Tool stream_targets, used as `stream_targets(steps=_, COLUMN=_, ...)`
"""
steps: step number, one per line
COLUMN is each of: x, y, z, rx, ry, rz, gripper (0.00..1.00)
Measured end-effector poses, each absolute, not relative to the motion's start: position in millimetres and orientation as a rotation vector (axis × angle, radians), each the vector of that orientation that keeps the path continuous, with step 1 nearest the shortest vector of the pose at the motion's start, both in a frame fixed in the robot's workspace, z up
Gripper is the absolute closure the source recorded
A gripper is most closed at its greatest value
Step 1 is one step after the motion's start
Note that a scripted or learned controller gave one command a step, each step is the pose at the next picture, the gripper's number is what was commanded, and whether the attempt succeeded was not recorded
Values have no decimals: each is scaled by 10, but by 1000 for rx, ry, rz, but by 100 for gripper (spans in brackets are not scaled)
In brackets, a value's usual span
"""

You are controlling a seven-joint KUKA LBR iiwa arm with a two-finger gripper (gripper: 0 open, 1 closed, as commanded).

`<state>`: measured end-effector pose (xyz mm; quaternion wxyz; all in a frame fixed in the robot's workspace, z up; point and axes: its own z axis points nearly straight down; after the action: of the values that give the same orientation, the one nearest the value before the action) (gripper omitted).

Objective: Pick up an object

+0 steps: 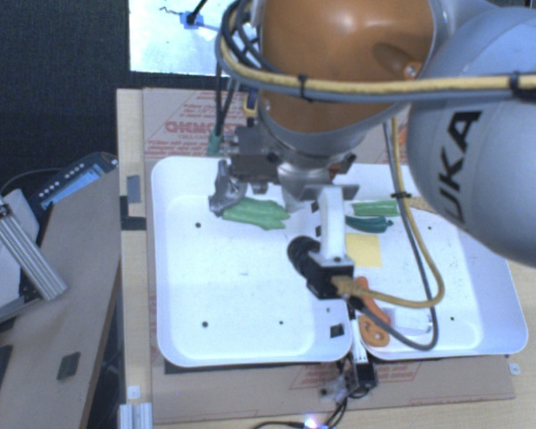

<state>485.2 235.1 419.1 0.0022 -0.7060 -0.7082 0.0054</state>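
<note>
A green, leaf-shaped soft object [255, 214] lies near the back of the left white bin [205, 275]. My gripper [253, 193] hangs right over it, low in the bin, under the big orange and grey wrist. A grey part of the gripper comes down at the object's left end. Whether it touches the object is unclear. The arm's body hides the back of both bins.
In the right bin [482, 311] lie a yellow square [364, 250], a green piece [375, 208], a teal piece [368, 226] and an orange object [375, 325] at the front. A black and white fitting with yellow cable [326, 271] hangs over the divide between the bins.
</note>
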Motion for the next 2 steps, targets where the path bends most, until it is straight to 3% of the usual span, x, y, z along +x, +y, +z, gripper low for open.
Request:
stream_targets(steps=1, x=5411, y=2139, z=2803, rx=-2223, ry=-2216, rz=18, gripper=100)
stream_targets(steps=2, x=5077, y=2349, z=1936, rx=-2213, ry=-2222, rz=15, gripper=100)
